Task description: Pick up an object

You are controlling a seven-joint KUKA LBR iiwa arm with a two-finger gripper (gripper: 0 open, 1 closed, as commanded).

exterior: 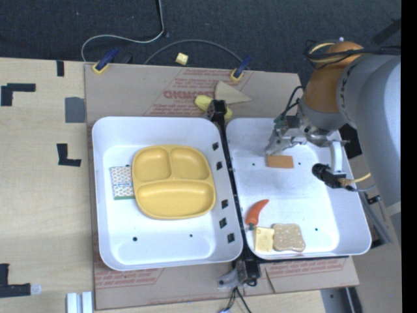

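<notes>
A small brown block point(281, 162) lies flat in the upper middle of the right bin point(339, 207), its long axis running nearly left to right across the frame, tilted only a touch. The claw point(285, 142) hangs just above it in the picture, at the end of the grey arm point(365, 103) that comes in from the right with its orange band point(326, 87) showing; the claw's tips sit right at the block's upper edge, close enough that I cannot tell whether they touch it, and I cannot tell how far apart they stand or whether they have hold of anything. Left of the block there is bare white floor up to the divider between the bins, and below it more open floor. Down at the bin's lower left lie a red pepper-like piece point(257, 210), a pale yellow square point(264, 240) and a slice of toast point(288, 237), well apart from the block. The left bin point(111, 240) holds a yellow divided plate point(174, 181) with a small patterned card point(121, 181) touching its left side. Both bins rest on a cardboard sheet point(182, 87) on the worktop point(39, 207).
</notes>
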